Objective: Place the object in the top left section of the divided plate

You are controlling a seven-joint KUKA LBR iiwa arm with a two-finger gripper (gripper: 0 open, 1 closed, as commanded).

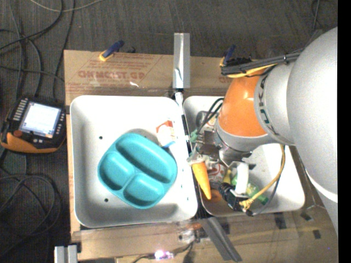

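A teal divided plate [138,170] lies tilted in the left bin [88,119], with three sections showing. Just past its upper right rim sits a small orange, white and blue object [166,134], touching or just off the plate's edge. My gripper [202,149] hangs over the left edge of the right bin [290,199], below the orange wrist band, and the arm's bulk covers most of it. An orange carrot-shaped object [203,181] lies directly beneath the gripper, pointing toward the bin's front. I cannot tell whether the gripper touches it.
More small items, green and white pieces [244,184] and a yellow cable [269,186], crowd the right bin's front. A metal post [181,59] stands behind the wall between the bins. A teach pendant [35,124] rests on the floor to the left.
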